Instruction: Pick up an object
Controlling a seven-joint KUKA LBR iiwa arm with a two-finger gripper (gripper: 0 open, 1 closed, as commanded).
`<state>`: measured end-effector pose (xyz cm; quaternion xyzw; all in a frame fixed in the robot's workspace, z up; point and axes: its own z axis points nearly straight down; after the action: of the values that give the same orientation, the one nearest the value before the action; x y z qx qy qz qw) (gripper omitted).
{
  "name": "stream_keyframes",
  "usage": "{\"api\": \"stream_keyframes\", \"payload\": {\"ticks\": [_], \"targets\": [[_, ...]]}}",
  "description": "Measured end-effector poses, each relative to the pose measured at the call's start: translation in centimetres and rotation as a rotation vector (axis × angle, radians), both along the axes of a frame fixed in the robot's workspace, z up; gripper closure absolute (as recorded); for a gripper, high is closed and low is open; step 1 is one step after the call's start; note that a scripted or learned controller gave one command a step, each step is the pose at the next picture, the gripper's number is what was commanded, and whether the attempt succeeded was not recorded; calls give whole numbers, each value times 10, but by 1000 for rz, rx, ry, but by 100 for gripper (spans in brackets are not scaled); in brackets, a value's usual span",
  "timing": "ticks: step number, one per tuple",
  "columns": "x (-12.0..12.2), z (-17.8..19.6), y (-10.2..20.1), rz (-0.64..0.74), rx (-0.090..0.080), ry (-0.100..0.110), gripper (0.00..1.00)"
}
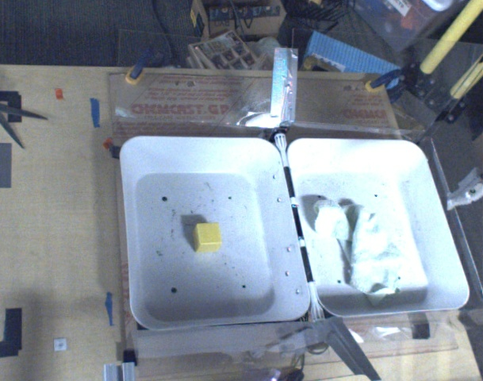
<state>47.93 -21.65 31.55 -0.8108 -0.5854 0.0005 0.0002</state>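
A yellow block [208,237] sits mid-floor in the left bin [138,173]; blurred white objects [356,244] fill the right bin [431,189], shapes indistinct.

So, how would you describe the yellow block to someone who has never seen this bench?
Find the two white bins side by side and take the left bin. Near the middle of its floor sits a small yellow block. It is the one brightly coloured thing there; the right bin holds pale white crumpled material.

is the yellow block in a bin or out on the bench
In a bin. The yellow block lies on the floor of the left bin, near the middle, clear of the walls.
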Motion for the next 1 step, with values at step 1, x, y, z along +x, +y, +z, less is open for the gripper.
{"api": "stream_keyframes", "payload": {"ticks": [1], "targets": [[0, 0, 0, 0, 0, 0, 0]]}}
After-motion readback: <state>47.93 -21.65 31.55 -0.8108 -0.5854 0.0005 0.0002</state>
